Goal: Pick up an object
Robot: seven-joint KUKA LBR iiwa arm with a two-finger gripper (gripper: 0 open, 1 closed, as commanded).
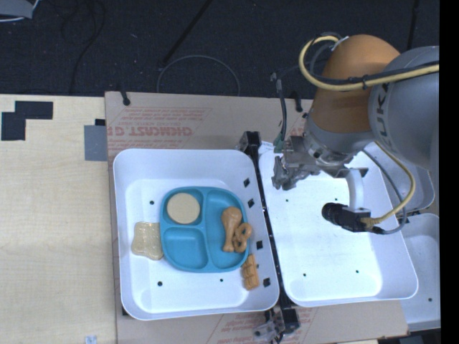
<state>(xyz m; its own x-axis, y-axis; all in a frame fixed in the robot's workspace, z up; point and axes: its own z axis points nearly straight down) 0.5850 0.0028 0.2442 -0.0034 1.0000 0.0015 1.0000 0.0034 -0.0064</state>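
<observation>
Fingers (283,180) over right bin (337,278), well apart from pretzel (242,236).

Two white bins sat side by side: the left bin (133,192) and the right bin (373,278). One blue divided tray (188,253) lay in the left bin. One round tan disc (183,208) was counted, one pale flat piece (147,240), two brown pretzel-like pieces (235,229) on the tray, one small brown piece (249,272), and one arm with one gripper (282,176)
</observation>
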